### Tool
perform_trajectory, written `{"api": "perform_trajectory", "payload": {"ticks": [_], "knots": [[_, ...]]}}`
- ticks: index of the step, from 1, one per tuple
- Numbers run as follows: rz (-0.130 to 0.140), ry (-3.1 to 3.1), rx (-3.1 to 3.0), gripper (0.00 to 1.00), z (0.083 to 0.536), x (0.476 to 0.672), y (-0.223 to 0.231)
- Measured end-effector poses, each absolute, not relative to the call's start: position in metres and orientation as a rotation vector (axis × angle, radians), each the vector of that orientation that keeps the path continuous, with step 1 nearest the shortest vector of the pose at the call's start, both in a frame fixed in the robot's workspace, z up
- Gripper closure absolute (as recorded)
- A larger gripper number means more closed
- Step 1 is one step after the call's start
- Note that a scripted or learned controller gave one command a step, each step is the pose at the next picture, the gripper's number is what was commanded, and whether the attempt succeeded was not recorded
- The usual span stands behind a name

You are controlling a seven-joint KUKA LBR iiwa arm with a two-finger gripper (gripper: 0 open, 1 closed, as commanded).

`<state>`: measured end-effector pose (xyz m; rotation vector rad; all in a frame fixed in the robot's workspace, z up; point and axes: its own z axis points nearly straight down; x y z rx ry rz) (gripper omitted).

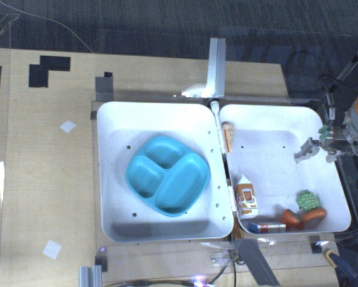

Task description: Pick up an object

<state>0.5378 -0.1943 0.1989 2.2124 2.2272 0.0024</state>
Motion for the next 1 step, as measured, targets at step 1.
{"api": "perform_trajectory", "payload": {"ticks": [1], "knots": [[0.002, 2.249, 2.192, 0.0, 0.0985, 0.4916, -0.2018]]}}
